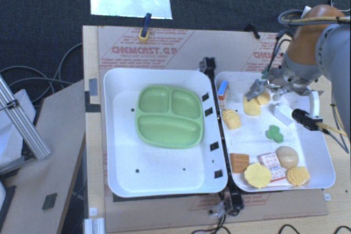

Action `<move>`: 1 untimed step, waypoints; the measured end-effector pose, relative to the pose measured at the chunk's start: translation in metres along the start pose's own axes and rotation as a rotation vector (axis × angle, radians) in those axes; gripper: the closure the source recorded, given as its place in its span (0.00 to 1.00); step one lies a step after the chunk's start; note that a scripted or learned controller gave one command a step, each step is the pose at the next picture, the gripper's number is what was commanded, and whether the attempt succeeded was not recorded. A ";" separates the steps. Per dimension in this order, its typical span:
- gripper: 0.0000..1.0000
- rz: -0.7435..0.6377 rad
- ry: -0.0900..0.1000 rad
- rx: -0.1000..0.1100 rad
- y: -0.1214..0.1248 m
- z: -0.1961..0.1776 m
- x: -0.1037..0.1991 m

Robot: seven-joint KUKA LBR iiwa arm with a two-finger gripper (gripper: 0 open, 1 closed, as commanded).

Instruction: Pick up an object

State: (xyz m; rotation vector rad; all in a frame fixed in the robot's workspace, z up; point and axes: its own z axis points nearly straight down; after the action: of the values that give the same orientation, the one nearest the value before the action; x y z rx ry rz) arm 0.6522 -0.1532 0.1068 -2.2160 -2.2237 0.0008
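My gripper [259, 90] hangs low over the upper middle of the right bin [323, 159], right above a pale yellow piece [253, 107] that lies on the bin floor. The gripper's tip touches or nearly touches the top of that piece; I cannot see it being held. Close by lie a yellow ridged piece [231, 119], a white block [282, 115] and a small green piece [274, 132]. A blue, white and orange carton [222, 89] lies at the bin's upper left.
The right bin's front holds an orange cracker [239, 162], a yellow disc [258, 175], a red-and-white packet [270, 161], a beige bun [286, 157] and a yellow waffle [298, 175]. A green divided plate [169, 116] lies in the left bin [118, 172].
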 end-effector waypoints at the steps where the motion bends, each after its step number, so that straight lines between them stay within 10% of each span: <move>1: 1.00 -0.003 0.001 0.003 0.000 -0.005 0.000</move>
State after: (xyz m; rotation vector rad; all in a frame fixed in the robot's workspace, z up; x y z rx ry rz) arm 0.6527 -0.1532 0.1121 -2.2114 -2.2250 0.0030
